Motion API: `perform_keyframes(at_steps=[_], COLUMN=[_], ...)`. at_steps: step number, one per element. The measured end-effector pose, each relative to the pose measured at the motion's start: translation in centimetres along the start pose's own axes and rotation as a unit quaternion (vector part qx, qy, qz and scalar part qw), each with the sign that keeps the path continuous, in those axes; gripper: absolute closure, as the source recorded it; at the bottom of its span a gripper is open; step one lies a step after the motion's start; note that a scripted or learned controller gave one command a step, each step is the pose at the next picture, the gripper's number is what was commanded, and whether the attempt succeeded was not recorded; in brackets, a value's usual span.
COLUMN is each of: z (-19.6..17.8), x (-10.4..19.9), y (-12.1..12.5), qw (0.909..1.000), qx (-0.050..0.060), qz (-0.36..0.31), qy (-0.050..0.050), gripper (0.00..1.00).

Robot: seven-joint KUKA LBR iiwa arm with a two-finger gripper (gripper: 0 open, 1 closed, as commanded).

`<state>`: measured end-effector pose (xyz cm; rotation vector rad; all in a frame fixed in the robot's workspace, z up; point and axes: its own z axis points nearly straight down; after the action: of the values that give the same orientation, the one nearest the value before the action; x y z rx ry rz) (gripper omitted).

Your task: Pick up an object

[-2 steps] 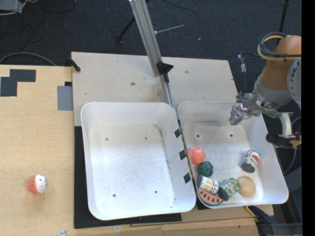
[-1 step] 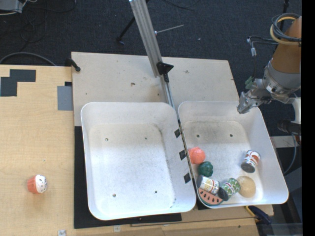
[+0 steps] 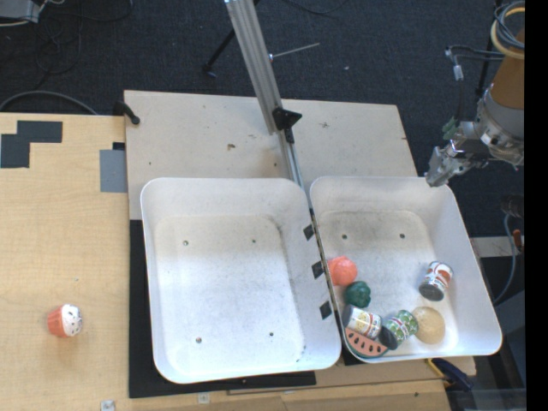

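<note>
— Objects' location? Orange ball [image 3: 342, 271], green piece [image 3: 359, 294], cans [image 3: 436, 280] and watermelon slice [image 3: 363, 345] lie in right bin [image 3: 377, 199], near corner.
— Gripper [image 3: 437, 174]?
— Above that bin's far right corner, carrying nothing.

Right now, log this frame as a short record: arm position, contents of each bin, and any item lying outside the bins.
arm: gripper above the right bin's far right corner, nothing seen held
left bin: no objects
right bin: orange ball, dark green piece, two cans, watermelon slice, tan ball, clustered near corner
outside bins: small orange-and-white toy on wooden surface, left
</note>
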<state>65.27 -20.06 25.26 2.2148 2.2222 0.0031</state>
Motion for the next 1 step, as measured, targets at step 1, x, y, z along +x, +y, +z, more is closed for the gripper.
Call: perform_keyframes(at_steps=[1], z=[-2.36], x=[-0.06], y=[0.05], qw=[1.0000], qx=[0.001], qz=[0.000], qy=[0.001], gripper=[1.00])
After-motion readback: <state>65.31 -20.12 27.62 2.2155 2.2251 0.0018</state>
